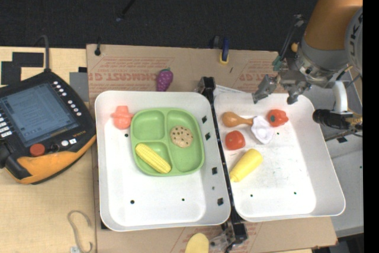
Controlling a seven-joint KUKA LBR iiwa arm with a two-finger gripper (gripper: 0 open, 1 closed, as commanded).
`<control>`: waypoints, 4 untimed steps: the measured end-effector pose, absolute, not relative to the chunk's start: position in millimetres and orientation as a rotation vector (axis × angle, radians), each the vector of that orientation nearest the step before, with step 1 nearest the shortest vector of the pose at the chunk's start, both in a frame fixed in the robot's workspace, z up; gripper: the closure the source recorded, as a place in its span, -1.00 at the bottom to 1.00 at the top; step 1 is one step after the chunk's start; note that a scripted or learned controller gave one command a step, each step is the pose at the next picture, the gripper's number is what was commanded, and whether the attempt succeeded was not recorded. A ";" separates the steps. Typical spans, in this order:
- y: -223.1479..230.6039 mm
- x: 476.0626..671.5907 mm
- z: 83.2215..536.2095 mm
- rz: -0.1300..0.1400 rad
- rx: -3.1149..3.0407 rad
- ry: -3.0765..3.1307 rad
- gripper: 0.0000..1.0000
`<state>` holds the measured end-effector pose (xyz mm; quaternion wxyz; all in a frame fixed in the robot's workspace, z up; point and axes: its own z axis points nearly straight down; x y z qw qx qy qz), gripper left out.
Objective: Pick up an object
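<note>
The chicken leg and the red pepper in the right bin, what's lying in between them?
In the camera view, a crumpled white cloth lies between the chicken leg and the red pepper.

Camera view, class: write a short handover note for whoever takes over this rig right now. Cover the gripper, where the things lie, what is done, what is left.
Gripper: open, holding nothing, above the right bin's far edge.
Right bin: chicken leg, red pepper, white cloth, tomato, yellow bottle.
Left bin: green tray with corn and cookie; pink toy beside it.
Done: nothing picked.
Left: descend, grasp one, lift.
</note>
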<state>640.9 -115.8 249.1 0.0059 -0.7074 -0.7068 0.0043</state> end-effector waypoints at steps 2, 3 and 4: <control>-117.6 644.0 213.2 0.006 -2.217 -2.219 -1.00; -113.7 641.5 169.6 0.005 -2.216 -2.220 -1.00; -111.0 648.2 108.5 0.005 -2.212 -2.224 -1.00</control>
